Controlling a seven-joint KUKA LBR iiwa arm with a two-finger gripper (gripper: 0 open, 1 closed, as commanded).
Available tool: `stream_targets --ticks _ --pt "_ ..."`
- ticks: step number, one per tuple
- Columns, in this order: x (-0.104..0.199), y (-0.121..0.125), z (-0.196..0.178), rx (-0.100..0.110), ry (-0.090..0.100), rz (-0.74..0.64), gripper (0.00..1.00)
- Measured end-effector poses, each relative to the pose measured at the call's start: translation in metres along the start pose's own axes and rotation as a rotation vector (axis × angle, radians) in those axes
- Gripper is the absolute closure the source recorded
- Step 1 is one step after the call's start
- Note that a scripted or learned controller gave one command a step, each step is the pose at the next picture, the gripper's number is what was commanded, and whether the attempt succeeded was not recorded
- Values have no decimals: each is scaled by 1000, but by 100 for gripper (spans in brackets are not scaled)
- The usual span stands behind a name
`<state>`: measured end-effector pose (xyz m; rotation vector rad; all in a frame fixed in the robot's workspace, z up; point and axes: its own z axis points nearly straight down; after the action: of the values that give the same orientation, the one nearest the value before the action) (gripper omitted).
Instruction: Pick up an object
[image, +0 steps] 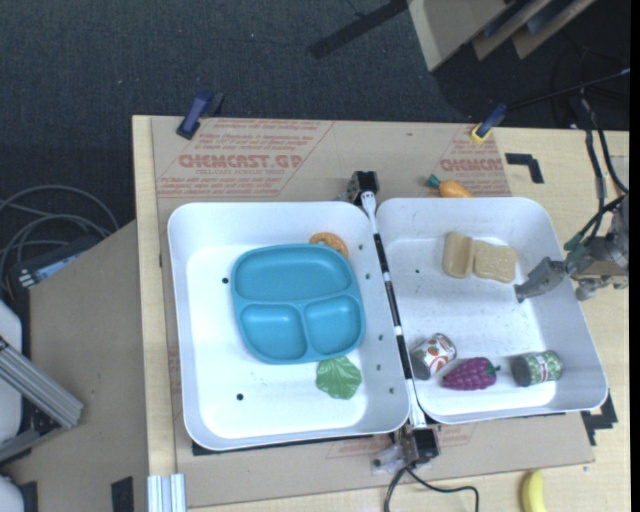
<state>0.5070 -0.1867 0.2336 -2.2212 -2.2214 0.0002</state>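
Camera view from above has the right bin (560, 395) holding the pickable things: two tan bread-like blocks (480, 258) touching each other near its far side, and along its near wall a red-and-white can (434, 354) on its side, a bunch of purple grapes (469, 374) just beside it, and a small green-labelled can (537, 368) further right. The gripper (535, 281) reaches in over the bin's right rim, well apart from all of these, and nothing sits between its fingers; whether they are spread or closed I cannot tell. In the left bin (190, 330) lies a blue divided tray (297, 301), with a green leafy piece (339, 377) touching its near edge and a brown ring-shaped piece (328, 241) at its far edge. An orange carrot-like toy (452, 187) rests on the bench (150, 250) beyond the right bin, and a yellow banana (533, 491) near the front edge.
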Motion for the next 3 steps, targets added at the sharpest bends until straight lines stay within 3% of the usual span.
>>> stream_targets --ticks 1,2,3 --pt "22 42 128 2 1 0 0" --pt "55 103 149 -1 0 -1 0" --pt "55 152 148 -2 -1 -1 0"
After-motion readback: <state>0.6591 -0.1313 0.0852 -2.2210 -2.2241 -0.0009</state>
